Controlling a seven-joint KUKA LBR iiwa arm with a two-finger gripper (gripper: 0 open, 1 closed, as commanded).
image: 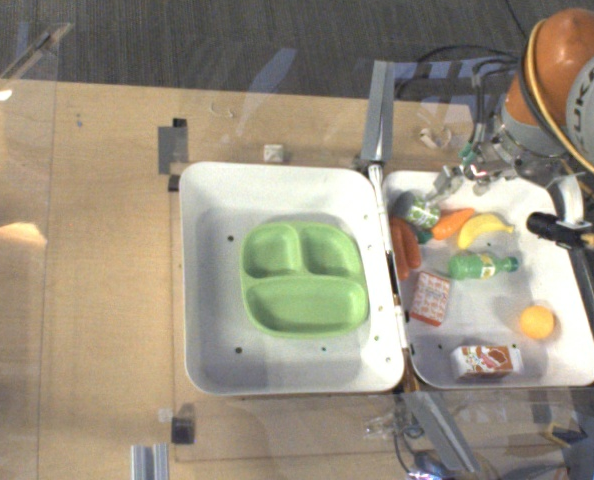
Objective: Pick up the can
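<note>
One small can [418,211] is lying tilted near the carrot [451,223], likely light, rigid and slippery, best pinched across its round body; the gripper [455,173] is hovering above, grip state impossible to tell.

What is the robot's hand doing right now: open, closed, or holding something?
Hand: cannot be told; it is at the right bin's top left corner, just above the can.

Wooden bench [87,298]: two white bins [207,268] [577,353] side by side; small pale block [273,153], perhaps.
</note>
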